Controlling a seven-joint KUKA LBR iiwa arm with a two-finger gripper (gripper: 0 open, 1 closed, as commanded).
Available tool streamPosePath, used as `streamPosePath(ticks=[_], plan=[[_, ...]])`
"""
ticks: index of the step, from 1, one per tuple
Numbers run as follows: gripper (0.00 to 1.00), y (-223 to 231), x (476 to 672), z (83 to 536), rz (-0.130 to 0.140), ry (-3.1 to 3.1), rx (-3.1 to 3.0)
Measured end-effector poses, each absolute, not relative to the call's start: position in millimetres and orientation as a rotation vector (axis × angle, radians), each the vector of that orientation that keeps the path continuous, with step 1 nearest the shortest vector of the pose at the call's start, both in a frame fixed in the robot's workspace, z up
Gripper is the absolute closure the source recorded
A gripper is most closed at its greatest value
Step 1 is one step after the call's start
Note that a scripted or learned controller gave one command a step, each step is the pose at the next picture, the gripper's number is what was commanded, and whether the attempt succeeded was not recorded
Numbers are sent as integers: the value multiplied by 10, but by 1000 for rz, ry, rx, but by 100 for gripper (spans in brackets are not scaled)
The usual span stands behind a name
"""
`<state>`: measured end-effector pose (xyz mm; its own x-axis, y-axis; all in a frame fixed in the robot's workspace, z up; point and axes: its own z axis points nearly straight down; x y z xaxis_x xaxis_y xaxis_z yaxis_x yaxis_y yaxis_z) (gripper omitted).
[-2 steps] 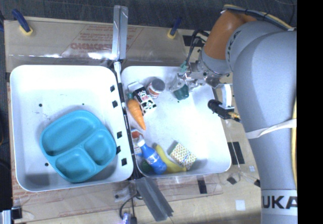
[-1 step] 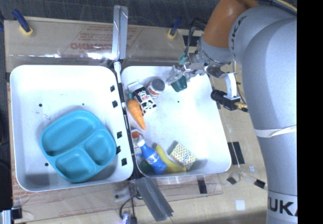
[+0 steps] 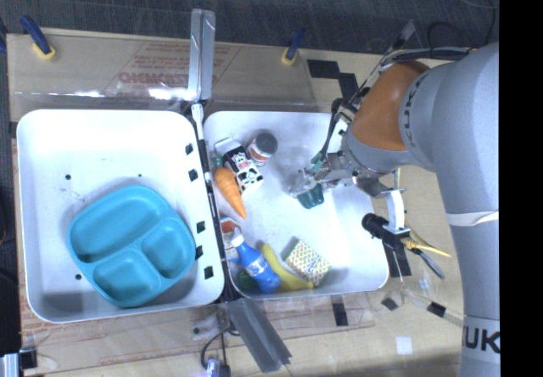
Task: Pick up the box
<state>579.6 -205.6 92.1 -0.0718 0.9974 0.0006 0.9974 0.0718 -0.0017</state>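
Right now I see the box lying in the right bin, near its front edge beside the banana. My gripper hovers further back; whether the jaws are apart I cannot tell. I'd come forward, centre over the box, then descend.

Both white bins look like smooth matt plastic, the blue tray glossy plastic, and the box patterned cardboard, pretty matt.

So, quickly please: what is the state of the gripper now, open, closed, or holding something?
Gripper: cannot be told; it is low in the right bin, apart from the box.
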Motion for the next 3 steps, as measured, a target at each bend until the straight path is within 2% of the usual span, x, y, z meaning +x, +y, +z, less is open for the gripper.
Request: streamPosePath(ticks=[1,2,3], plan=[[100,-1665,5956,1128,2,-1935,-2472],[100,-918,5406,1375,6,-1846,-2537],[0,-920,5406,1375,6,-1845,-2537]])
